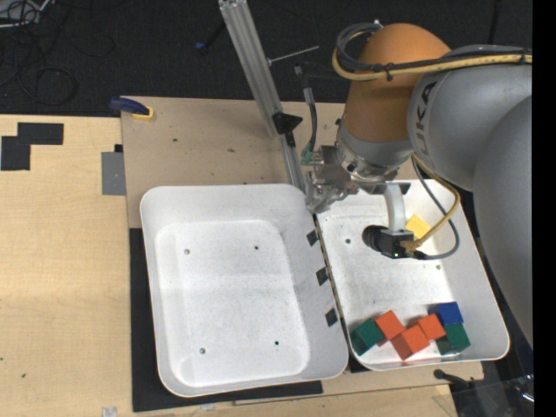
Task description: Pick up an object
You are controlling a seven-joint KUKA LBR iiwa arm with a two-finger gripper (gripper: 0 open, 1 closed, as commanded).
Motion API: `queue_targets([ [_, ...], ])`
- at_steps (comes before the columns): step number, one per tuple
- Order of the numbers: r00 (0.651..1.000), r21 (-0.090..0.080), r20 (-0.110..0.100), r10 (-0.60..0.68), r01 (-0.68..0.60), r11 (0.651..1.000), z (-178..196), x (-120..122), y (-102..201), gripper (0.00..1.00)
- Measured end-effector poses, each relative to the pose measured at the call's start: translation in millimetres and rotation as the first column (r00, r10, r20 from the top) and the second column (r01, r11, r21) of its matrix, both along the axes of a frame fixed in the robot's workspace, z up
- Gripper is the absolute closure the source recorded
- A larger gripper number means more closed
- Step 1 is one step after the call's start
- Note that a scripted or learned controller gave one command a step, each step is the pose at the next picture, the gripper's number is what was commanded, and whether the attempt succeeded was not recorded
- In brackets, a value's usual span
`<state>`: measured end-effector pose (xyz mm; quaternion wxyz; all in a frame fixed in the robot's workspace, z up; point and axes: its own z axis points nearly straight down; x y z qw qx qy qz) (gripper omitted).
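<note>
Several small blocks lie along the near edge of the right bin: a green block, an orange block, a red-orange block, a blue block and a dark green block. A yellow block sits farther back, by the arm's cable. My gripper hangs low over the far left corner of the right bin, near the divide between the bins and well away from the blocks. I see nothing in it.
The left bin lies beside the right one, with black clips along the shared rim. A slanted aluminium rail rises behind the gripper. The grey arm covers the right bin's far right side.
</note>
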<state>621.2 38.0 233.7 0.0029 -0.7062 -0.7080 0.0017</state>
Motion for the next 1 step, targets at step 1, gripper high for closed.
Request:
queue_targets([
  [1, 1.0, 0.0, 0.004, 0.001, -0.001, 1.0, 7.3, -0.6, 49.2, 1.0],
])
